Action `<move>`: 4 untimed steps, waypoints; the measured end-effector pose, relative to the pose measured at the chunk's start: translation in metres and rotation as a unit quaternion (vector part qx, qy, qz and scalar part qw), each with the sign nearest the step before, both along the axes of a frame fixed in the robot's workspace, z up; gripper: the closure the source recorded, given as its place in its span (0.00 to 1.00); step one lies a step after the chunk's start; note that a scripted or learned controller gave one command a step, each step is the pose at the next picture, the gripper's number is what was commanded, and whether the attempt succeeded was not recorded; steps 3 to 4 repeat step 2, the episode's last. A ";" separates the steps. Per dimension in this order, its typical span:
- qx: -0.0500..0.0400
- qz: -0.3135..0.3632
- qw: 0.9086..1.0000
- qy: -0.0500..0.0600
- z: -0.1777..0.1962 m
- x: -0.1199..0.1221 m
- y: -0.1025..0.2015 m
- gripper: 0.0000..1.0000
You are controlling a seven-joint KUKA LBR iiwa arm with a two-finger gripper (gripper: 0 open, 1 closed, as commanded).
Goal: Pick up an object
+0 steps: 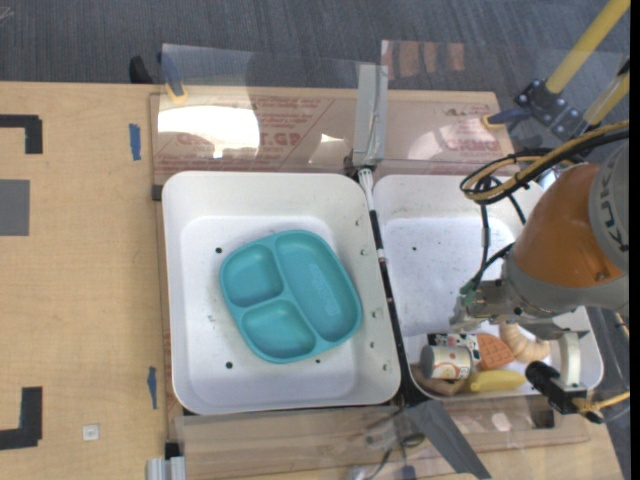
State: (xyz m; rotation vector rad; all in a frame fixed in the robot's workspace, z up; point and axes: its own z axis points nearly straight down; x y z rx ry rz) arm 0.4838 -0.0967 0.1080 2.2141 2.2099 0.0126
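The arm (570, 238) hangs over the right bin (430, 238); its claw (487, 306) sits low, open or closed I cannot tell. The toys lie just at its 6 o'clock: a small can (447, 358), a yellow banana (497, 379) lying 9-to-3, and an orange piece (493, 349). The teal plate (290, 295) sits at 9 o'clock in the left bin (190, 268).

This is looking like a robotics lab. A plywood table (70, 268) marked with black and blue tape is filling the left of the frame, two white bins (190, 208) are sitting at centre, grey carpet (300, 8) is running along the top, and cables (500, 178) are trailing from the arm (570, 238) at right.
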 end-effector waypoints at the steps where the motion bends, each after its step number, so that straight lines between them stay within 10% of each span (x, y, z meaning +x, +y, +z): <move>1: 0.000 0.000 1.000 0.001 -0.001 0.000 0.000 0.00; 2: 0.000 0.000 1.000 -0.001 0.009 0.001 0.000 1.00; 4: 0.000 0.000 1.000 -0.001 0.009 0.001 0.000 1.00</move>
